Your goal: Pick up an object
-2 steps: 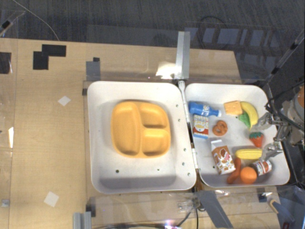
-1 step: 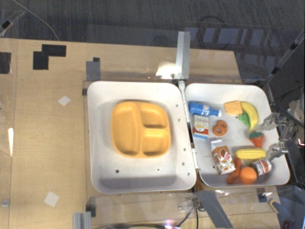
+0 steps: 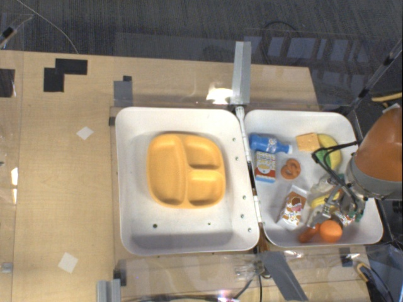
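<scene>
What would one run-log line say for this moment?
arm: over right bin | gripper: low among items near orange ball | left bin: yellow tray | pick: not yet seen

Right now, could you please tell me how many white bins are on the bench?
2. The left bin holds a yellow divided tray; the right bin holds the small items, with the claw over its lower right corner.

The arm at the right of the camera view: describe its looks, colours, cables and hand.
The arm shows as a rounded orange dome over a grey ring at the right bin's edge. Below it the hand is a cluttered metallic grey assembly with small yellow and green parts. A thin black cable loops from the wrist out over the bin. No markings can be read.
</scene>
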Controlling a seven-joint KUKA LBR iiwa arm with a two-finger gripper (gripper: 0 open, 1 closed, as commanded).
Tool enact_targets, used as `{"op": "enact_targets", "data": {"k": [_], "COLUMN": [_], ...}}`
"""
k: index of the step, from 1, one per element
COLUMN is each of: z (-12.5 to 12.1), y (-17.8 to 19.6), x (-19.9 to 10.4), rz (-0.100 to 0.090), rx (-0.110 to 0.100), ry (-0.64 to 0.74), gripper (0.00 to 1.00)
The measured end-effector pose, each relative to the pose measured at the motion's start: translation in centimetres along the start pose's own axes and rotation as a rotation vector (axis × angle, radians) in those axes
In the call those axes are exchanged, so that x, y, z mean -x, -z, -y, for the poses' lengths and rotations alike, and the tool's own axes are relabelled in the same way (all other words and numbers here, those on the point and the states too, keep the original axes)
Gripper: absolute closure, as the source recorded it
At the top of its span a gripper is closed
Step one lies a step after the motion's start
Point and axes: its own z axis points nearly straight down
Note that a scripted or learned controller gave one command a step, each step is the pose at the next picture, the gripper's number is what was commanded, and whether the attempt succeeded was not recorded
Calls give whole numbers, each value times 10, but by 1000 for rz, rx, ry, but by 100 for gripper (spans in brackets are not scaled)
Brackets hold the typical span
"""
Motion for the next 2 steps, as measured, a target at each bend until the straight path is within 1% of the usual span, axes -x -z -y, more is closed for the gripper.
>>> {"op": "enact_targets", "data": {"k": [1, 2], "z": [-55, -64], "y": [27, 25], "x": [-13, -27], "rz": [4, 2], "rx": [2, 0], "ry": [-190, -238], "gripper": [0, 0]}}
